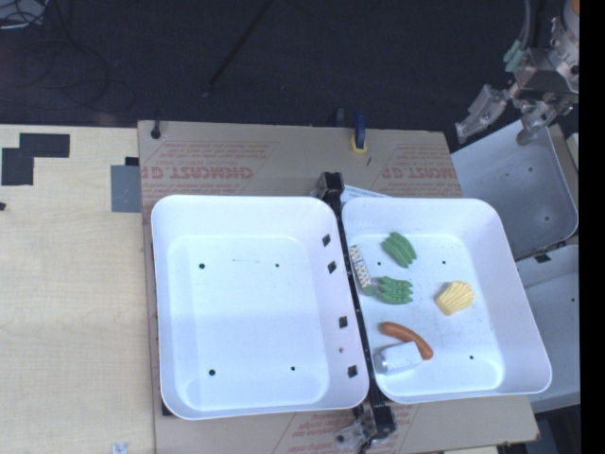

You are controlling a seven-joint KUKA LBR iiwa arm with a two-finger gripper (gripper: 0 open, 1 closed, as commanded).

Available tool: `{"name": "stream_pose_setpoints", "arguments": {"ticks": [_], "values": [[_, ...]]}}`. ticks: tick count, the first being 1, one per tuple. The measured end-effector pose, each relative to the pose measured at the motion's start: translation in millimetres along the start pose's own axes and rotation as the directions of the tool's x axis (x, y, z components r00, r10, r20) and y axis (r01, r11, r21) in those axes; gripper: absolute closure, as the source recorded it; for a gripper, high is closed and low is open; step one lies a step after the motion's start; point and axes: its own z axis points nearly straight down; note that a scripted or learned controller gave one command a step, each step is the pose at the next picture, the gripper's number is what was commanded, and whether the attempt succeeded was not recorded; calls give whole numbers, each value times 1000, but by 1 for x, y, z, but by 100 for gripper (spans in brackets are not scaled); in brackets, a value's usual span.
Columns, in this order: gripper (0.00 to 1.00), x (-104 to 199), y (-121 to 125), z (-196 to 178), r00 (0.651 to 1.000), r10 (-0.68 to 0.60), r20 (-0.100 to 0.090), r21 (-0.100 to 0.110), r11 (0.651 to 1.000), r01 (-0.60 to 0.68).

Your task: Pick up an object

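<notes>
The right bin (501,367) holds several small items. A green pod (399,249) lies near its back. A second green piece (394,290) rests mid-bin beside a small ridged white piece (359,265). A yellow ribbed lump (455,298) lies to their right. An orange sausage shape (406,339) rests near the front, touching a pale grey block (397,357). My gripper (501,124) hangs at the upper right, beyond the back right corner of the right bin and far from every item. Its fingers are spread open with nothing between them.
The left bin (170,253) sits beside the right one, joined by a black hinge strip (342,291). A grey metal plate (515,187) lies right of the bins, under the gripper. A blue and yellow clamp (358,132) stands at the board's back edge.
</notes>
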Motion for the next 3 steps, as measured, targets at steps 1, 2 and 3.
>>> {"name": "stream_pose_setpoints", "arguments": {"ticks": [1,2,3], "values": [[0,-67,-32,-108,1000,9,2,9,1000,-9],[0,-10,-16,91,1000,0,-10,39,999,0],[0,-42,-77,-113,1000,6,1,2,1000,-6]]}}
